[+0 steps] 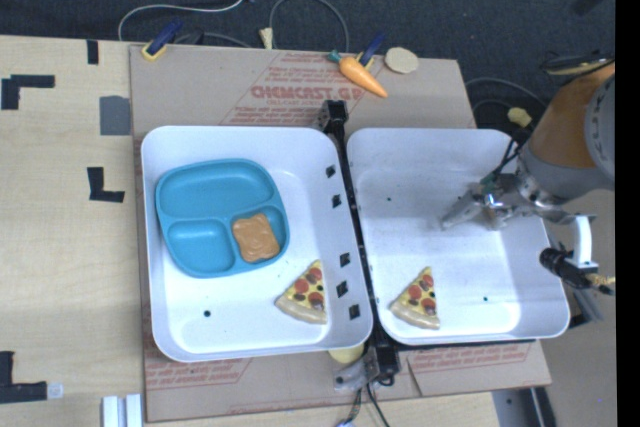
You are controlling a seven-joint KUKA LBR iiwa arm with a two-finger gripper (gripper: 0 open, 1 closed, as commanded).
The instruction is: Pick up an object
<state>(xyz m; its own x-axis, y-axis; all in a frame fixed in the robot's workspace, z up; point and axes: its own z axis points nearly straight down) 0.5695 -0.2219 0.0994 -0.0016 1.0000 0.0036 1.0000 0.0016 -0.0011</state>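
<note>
A pizza slice (416, 299) lies near the front of the right bin (400, 155). A second pizza slice (304, 293) lies in the left bin (160, 315), front right of a blue divided plate (215, 200). A brown toast-like piece (256, 237) rests in the plate's right compartment. My gripper (458, 214) hangs over the right half of the right bin, pointing left, above and to the right of the right bin's pizza slice. Nothing shows between its fingers.
An orange toy carrot (361, 75) and a small tan disc (402, 61) lie on the cardboard behind the bins. Cables run across the dark floor at the back. A black clip strip (343, 215) joins the two bins.
</note>
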